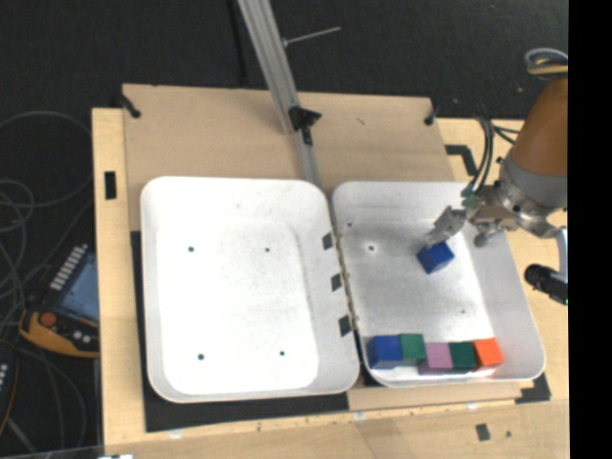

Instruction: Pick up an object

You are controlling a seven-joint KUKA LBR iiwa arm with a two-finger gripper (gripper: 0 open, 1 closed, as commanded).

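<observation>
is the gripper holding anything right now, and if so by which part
Nothing is held. The open gripper sits over the right bin, and the blue block lies just below its fingers.

I count two white bins (239, 199) on the desk and six blocks in the right one: two blue (435, 257), two green (412, 346), one pink (438, 356), one orange (489, 352).

The robot arm (545, 137) has a round orange part, with a grey metal part under it. Dark cables run beside it. Its gripper (465, 229) has two thin grey fingers (446, 224).
</observation>
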